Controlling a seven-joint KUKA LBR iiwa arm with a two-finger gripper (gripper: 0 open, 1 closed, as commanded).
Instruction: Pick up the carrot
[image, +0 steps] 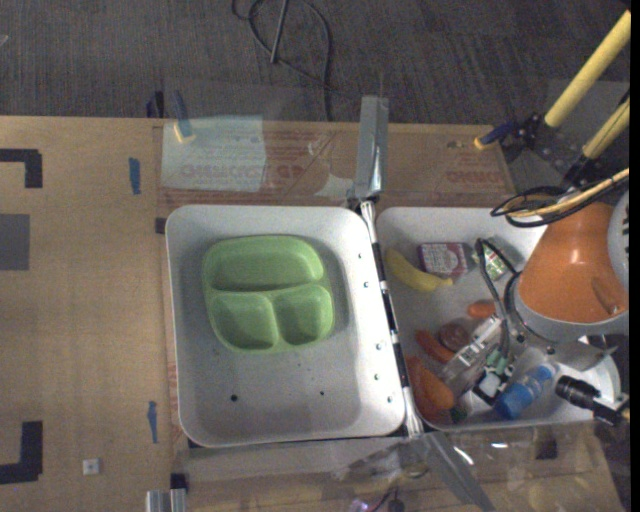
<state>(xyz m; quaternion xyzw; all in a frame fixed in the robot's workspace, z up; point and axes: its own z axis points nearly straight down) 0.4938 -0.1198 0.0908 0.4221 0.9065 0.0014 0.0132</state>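
Camera view has the gripper (478, 358) low in the right bin (400, 225), right over the clutter, so I'd call this the approach-to-grasp step. Honestly can't tell what state it's in or whether it's got anything. The carrot (432, 389) is a stubby orange wedge along the bin's left wall, just beside the gripper. Next move probably needs centering over it.

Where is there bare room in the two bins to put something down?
Left bin: bare floor in front of the green tray, and narrower strips beside it. Right bin: crowded; banana, carrot, blue bottle and the gripper leave little free floor.
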